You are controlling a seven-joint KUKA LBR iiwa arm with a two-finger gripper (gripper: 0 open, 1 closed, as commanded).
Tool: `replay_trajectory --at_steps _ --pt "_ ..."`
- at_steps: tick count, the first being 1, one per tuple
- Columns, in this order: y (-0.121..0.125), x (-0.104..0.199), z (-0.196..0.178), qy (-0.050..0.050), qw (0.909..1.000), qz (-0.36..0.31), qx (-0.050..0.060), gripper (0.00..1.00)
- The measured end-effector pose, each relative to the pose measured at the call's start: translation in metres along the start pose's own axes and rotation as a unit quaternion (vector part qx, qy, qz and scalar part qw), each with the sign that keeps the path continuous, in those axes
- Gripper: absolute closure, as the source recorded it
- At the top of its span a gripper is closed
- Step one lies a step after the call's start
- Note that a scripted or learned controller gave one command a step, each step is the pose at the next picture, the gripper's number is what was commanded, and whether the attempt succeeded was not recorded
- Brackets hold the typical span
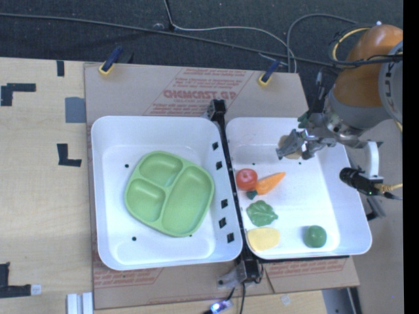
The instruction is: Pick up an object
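My gripper (296,148) hangs over the back of the right bin (340,195), reaching in from the right. A small tan object (296,152) shows between its fingers, and the gripper is shut on it. On the bin floor below lie a red tomato (246,178), an orange carrot (270,182), a green leafy piece (261,212), a yellow piece (263,239) and a green ball (315,236). The tomato and carrot touch each other, just left of and nearer than the gripper.
The left bin (108,175) holds a green divided tray (170,193). A black divider (224,175) runs between the two bins. Cables and a black fitting (359,178) hang at the arm's right side, over the right bin's edge.
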State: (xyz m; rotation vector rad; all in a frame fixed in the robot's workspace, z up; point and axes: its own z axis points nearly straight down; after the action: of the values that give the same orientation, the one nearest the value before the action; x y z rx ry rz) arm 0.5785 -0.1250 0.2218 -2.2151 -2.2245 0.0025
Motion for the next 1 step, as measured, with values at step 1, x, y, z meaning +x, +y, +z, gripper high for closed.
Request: replay_trajectory --at_steps 1 --pt "-0.0059 0.0545 -0.0101 0.001 1.0 -0.001 -0.001 1.0"
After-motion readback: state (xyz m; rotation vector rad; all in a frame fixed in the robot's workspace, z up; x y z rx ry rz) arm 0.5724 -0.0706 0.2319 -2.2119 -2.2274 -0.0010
